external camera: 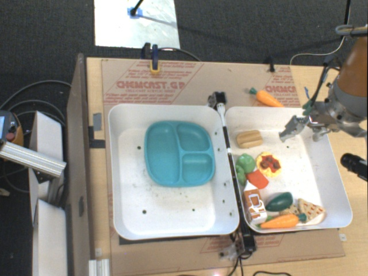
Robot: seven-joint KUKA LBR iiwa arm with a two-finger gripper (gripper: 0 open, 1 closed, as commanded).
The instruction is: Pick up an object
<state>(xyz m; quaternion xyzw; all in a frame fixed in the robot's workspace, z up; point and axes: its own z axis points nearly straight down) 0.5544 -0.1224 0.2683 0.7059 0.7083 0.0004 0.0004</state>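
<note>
My gripper (302,133) hangs over the upper right part of the right bin (333,171), its two grey fingers spread apart with nothing between them. The toy food lies to its left and below it: a tan bread roll (249,138), a yellow disc with red topping (268,163), a green vegetable (244,164), a red piece (257,180), a small carton (253,204), a dark green piece (279,201), a carrot (280,221) and a pizza slice (310,210). The roll is the nearest, a short way left of the fingers.
A teal divided plate (179,153) lies in the left bin (129,211). Another carrot (265,98) rests on the cardboard behind the right bin. A black clamp (218,100) sits at the ridge between the bins. Cables trail at the right.
</note>
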